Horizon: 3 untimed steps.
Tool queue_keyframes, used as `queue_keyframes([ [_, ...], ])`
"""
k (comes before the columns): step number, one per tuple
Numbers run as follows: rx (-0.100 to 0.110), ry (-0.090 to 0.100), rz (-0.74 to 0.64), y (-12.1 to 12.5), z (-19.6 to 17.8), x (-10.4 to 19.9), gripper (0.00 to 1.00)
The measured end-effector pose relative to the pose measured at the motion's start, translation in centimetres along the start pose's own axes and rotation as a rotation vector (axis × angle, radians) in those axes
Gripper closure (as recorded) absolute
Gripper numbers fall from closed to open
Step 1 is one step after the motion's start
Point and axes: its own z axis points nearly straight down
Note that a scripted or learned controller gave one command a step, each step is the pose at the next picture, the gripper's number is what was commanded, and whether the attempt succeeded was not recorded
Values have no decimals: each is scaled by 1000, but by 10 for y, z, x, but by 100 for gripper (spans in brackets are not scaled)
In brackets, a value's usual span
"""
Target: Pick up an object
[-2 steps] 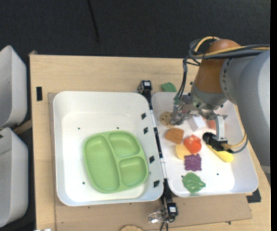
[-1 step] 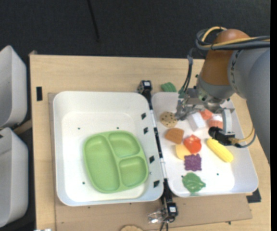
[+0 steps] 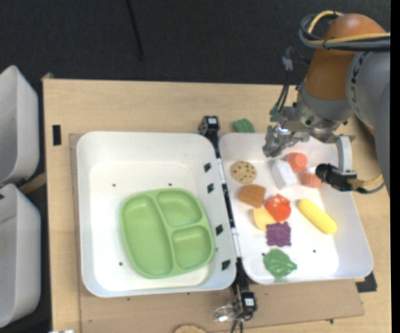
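Green divided tray [image 3: 167, 239] in left bin [image 3: 89, 186]. Right bin [image 3: 353, 255]: cookie [image 3: 242, 171], white block [image 3: 282, 173] directly below claw [image 3: 276, 144], near but apart (claw grip state: cannot tell, nothing visibly held). Yellow corn [image 3: 317, 216] lower right.

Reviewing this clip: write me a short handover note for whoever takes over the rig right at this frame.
Tool: low over the upper part of the right bin, beside the small white block; nothing visibly held, finger state unclear.
Right bin holds the cookie, bread slice, tomato, corn cob, purple grapes, green leafy piece and a red-orange piece.
Left bin holds the green divided tray.
Done: approach only.
Left: grasp and lift one object.
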Motion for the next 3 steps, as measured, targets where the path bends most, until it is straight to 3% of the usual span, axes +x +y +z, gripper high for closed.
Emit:
queue_keyframes([
  [1, 3, 1, -3, 1, -27, -2, 100],
  [2, 9, 2, -4, -38, -19, 40, 100],
  [3, 9, 3, -5, -75, -34, 73, 100],
])
